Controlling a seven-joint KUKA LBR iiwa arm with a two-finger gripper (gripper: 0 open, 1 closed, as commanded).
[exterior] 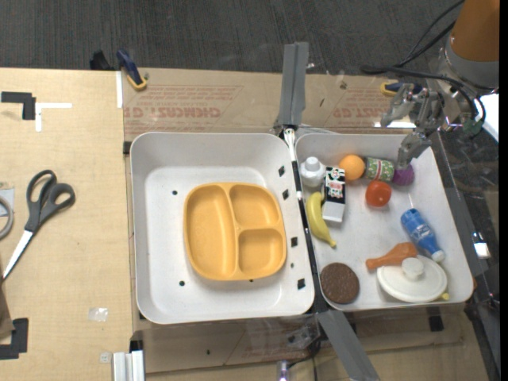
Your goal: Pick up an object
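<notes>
Over the right bin's (444,205) far corner I see my gripper (409,151) coming in from the right, its grey fingers pointing down toward a purple piece (405,175) and a green can (380,168) lying on its side. How wide the tool is set I cannot tell from this angle, and nothing shows between its tips, so I count nothing as held.

Just left of the can sits an orange (352,167), and below the can a red fruit (378,194). Against the bin's left wall stands a small white bottle (313,169), with a black-and-white carton (334,192) beside it and a banana (318,218) running down along the wall. A blue bottle (419,232) lies tilted near the right wall. At the near end I see a brown disc (339,282), a drumstick (390,255) and a white lid (411,279) touching the drumstick's thick end.

On the left bin's (155,236) floor lies a yellow divided plate (236,231). Scissors (40,206) rest on the bench, well left of both bins.
</notes>
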